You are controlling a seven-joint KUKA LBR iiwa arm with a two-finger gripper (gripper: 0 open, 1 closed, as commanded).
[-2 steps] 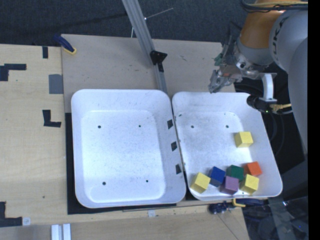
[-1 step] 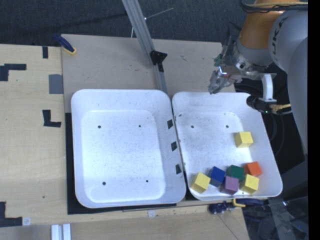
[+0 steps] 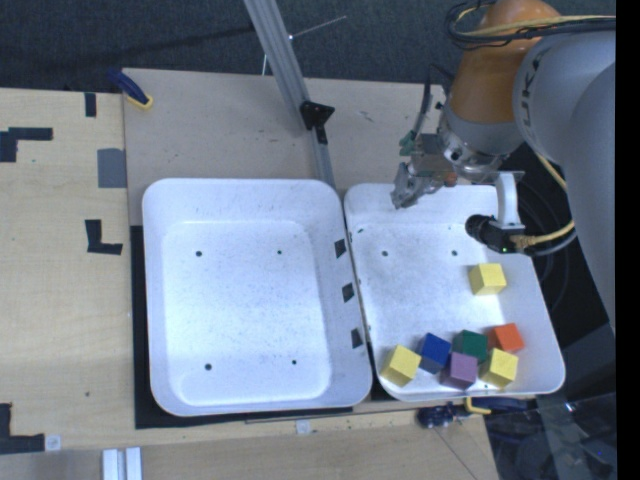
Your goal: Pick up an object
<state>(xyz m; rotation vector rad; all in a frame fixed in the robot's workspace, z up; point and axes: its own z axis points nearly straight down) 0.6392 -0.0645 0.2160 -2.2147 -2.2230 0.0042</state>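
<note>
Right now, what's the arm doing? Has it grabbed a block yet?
Gripper over right bin's far edge, nothing visibly held. Blocks clustered at near edge; lone yellow block apart. Nothing in the way.

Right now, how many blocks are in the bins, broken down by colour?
Yellow blocks: 3
Blue block: 1
Green block: 1
Purple block: 1
Orange block: 1
Total: 7, all in the right bin.
</note>
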